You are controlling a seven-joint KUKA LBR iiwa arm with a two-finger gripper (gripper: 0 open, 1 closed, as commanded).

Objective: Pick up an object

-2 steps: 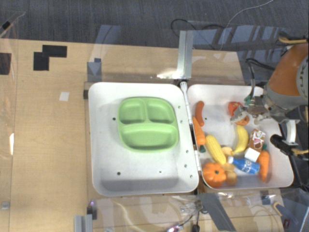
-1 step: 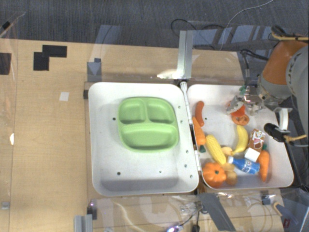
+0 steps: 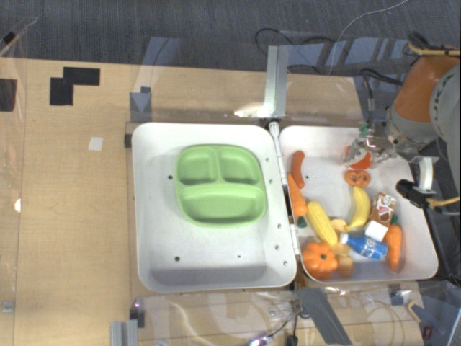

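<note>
Gripper (image 3: 366,148) was seen at right bin's (image 3: 431,264) back, just above a red-orange tomato slice (image 3: 358,178); finger state couldn't be told. Right bin was packed: banana (image 3: 360,206), corn (image 3: 321,221), pumpkin (image 3: 320,259), carrot (image 3: 394,247), bottle (image 3: 363,247). Left bin (image 3: 155,262) was loaded with a green tray (image 3: 220,184).

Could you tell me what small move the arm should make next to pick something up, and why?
Probably a short descent straight down: the two-finger gripper hovers at the right white bin's far corner, just above the round red-orange tomato slice toy, which lies apart from the yellow banana and is the nearest target.
</note>
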